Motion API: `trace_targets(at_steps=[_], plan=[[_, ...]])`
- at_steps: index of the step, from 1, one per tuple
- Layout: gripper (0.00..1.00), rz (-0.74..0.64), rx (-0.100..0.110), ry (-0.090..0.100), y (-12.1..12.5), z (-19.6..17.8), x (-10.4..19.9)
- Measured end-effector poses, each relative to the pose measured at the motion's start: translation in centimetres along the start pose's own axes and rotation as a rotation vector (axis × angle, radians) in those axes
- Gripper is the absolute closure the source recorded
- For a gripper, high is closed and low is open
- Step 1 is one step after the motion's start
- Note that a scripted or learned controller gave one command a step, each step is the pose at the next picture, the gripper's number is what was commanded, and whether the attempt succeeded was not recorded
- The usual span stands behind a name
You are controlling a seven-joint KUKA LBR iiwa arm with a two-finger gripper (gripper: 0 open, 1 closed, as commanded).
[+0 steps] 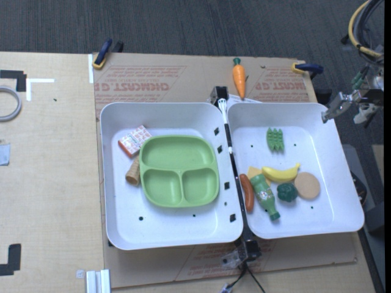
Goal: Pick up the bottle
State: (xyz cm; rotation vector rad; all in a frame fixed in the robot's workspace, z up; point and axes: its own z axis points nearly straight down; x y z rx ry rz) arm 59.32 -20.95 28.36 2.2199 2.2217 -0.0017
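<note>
I angle for the green bottle (264,196) between hotdog (247,192) and banana (280,174); can't tell the fingers' state.

Bottle (265,195) between sausage (247,191) and broccoli (287,192)

I am looking down at a green divided tray (180,179) lying in the left bin (116,218), with a red-and-white packet (134,141) and a cone (132,173) sitting at its left edge. In the right bin (333,215), a sausage (247,191) is lying by the left wall, a banana (281,173), broccoli (287,192) and a tan disc (308,185) are clustering mid-bin, and a green ridged piece (275,140) is resting nearer the far edge. A carrot (238,77) is lying on the cardboard (159,81) beyond the bins
</note>
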Motion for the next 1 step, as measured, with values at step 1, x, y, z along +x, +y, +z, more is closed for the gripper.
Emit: trace_targets(at_steps=[1], plan=[[1.0, -0.003, -0.001, -0.002, 0.06, -0.96, -0.02]])
